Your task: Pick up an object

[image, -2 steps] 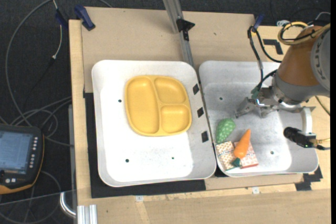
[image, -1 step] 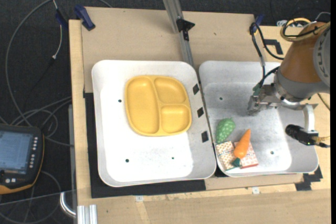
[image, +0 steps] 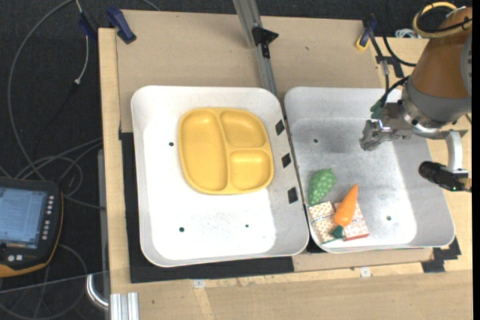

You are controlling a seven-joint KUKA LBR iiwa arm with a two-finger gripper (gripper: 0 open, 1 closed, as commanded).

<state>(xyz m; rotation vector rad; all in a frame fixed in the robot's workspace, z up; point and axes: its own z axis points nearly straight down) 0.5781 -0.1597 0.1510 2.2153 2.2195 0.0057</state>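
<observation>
My claw (image: 373, 136) hangs over the right bin's (image: 390, 183) bare middle; whether it is open, I cannot tell. The carrot (image: 346, 206) crowds the front-left corner; descending here risks grabbing nothing.

I see a yellow divided tray (image: 225, 149) in the white left bin (image: 150, 183). The white right bin (image: 405, 183) holds a green lump (image: 323, 182), an orange carrot (image: 346, 207) and a dotted, red-edged card (image: 324, 216).
</observation>
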